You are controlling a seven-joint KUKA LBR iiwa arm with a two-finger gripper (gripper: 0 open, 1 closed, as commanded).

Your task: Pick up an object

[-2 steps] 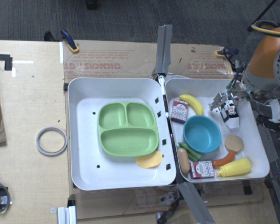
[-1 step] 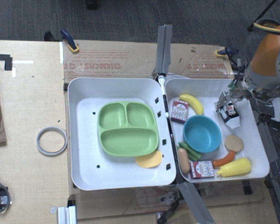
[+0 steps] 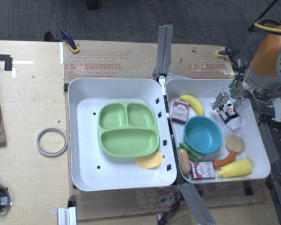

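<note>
1. The right bin point(image 3: 258, 139) is the landmark here; its clutter makes it the likely source for a pick. The pincer point(image 3: 223, 103) hangs at its upper right part, just above a small black-and-white object point(image 3: 230, 112) on the bin floor. I judge this to be the target.
2. Whether the pincer is apart or together, I cannot tell; the metal parts blur into each other, and nothing is plainly seen between them.
3. The arm point(image 3: 267, 55) leans in over the bin's far right corner, a slant that suits a reach into that corner.
4. In the bin's middle sits a blue bowl point(image 3: 203, 134), with a banana point(image 3: 193, 103) and a small red-and-white carton point(image 3: 180, 111) beyond it. In front of it lie a second carton point(image 3: 202, 170), a yellow bottle point(image 3: 235, 168), a carrot point(image 3: 224, 160), a tan disc point(image 3: 234, 144), a hot dog point(image 3: 183, 160) and a green piece point(image 3: 190, 153), packed close. Carton print is too small to read.
5. Left of that bin, the other bin point(image 3: 79, 139) holds a green divided plate point(image 3: 128, 129) with a yellow chip point(image 3: 149, 161) at its near edge.
6. Behind both bins, cardboard point(image 3: 103, 60) carries reddish printed lettering, reversed and not surely readable.
7. Far left on the table point(image 3: 28, 107) rests a tape ring point(image 3: 52, 141).
</note>
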